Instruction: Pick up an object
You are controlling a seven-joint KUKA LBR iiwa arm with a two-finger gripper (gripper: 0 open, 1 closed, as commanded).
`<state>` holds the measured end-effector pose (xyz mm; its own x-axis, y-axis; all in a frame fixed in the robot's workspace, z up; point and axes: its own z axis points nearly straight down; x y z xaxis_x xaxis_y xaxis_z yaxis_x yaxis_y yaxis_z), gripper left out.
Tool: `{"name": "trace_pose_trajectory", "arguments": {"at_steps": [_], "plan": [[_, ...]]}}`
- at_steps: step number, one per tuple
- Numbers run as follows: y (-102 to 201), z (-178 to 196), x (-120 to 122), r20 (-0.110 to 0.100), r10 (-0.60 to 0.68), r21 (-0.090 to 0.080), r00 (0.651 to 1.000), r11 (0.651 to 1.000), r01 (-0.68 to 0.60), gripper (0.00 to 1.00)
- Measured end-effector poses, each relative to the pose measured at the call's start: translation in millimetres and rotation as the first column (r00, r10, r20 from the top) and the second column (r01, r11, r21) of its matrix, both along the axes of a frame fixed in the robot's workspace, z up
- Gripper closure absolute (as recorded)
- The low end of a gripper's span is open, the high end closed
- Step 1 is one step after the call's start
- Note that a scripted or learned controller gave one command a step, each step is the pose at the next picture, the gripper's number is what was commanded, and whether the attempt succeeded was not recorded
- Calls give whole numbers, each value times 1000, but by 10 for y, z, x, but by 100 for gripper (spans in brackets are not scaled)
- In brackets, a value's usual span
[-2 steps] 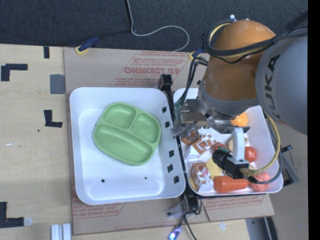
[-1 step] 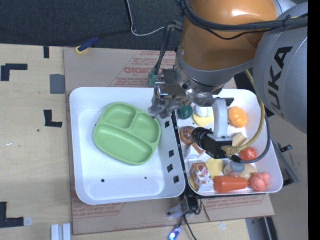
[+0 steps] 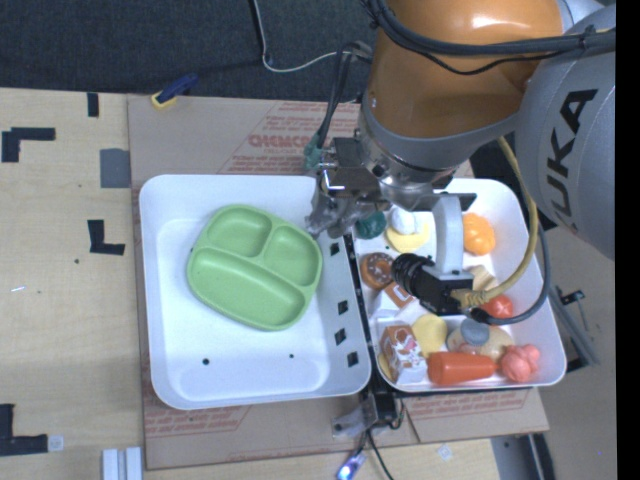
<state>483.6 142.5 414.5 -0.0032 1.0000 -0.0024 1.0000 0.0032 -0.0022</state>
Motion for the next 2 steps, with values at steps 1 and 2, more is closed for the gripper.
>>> {"name": "trace_pose_trajectory", "arguments": {"at_steps": [1, 2], "plan": [[-432, 158, 2, 3, -5, 2, 1000, 1000, 5, 100], [-850, -563, -7, -6, -8, -1, 1000, 1000, 8, 100]]}}
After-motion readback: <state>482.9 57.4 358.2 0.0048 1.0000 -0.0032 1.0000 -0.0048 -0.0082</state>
